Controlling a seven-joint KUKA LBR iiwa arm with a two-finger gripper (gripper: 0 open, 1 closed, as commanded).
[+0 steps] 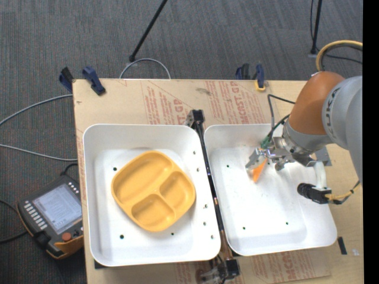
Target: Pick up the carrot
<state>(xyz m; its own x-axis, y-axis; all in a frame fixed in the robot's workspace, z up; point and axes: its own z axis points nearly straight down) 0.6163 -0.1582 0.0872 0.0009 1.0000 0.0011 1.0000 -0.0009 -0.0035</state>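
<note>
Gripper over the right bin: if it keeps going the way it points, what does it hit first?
The gripper points down and toward the left; the carrot sits right at its tip, so that comes first. Beyond it is the right bin floor. Depth is unclear from this slant, so contact may already exist.

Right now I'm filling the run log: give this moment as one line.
arm: over right bin | gripper: at carrot, grasp unconfirmed | yellow tray: left bin | task: incomplete
</note>
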